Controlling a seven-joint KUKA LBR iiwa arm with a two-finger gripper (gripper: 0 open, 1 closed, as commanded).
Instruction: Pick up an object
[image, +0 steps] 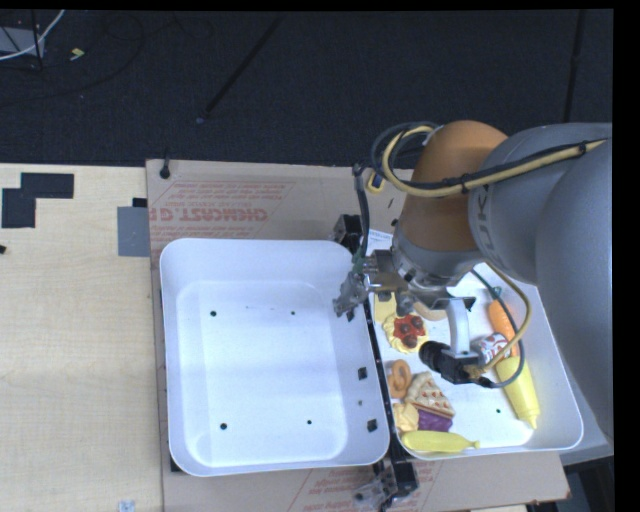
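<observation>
Two bins (200, 400) of smooth, glossy white plastic. They rest on matt brown cardboard (250, 200) over a pale wood-look surface (70, 350).

Toy foods crowd the right bin (560, 425): pizza slice (407, 331), pretzel (400, 377), waffle wedge (430, 398), banana (437, 441), corn (520, 390), carrot (500, 318).

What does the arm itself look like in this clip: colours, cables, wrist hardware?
The arm is a bulky, rounded grey body with an orange band above the wrist. Yellow and black cables loop beside the band. Below sits a grey metallic gripper assembly.
</observation>
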